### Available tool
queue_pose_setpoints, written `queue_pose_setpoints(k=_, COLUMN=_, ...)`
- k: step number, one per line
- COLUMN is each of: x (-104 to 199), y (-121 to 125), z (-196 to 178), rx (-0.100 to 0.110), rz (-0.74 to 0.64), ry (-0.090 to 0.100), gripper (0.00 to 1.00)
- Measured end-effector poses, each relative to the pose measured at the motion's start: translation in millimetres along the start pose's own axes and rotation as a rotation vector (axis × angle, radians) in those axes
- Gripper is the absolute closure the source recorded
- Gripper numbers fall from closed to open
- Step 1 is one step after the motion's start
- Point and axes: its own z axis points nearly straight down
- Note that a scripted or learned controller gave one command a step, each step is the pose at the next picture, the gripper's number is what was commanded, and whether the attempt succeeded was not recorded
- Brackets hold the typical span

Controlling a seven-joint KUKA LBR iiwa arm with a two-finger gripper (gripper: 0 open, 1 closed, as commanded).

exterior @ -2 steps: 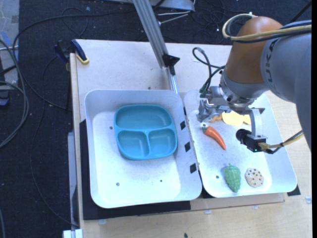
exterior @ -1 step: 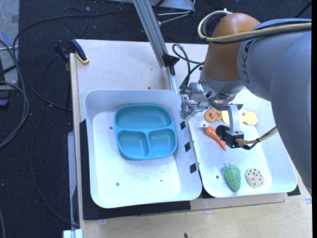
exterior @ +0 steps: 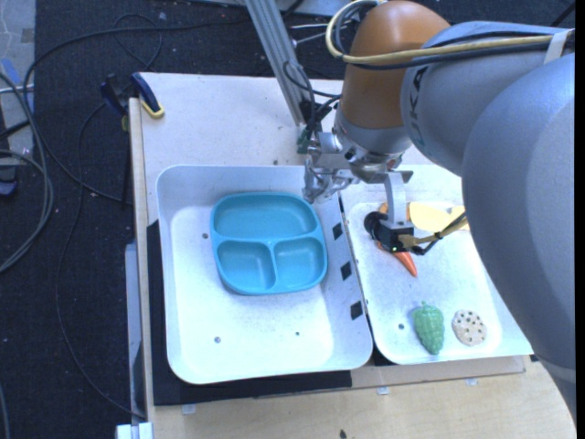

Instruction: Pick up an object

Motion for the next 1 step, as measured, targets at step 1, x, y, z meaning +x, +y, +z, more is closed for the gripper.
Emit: queue_pose_setpoints(k=1, x=-2.6, y=-1.1, z=0.6, rx=0.003, rz=0.003, ry=-0.001, gripper=0.0)
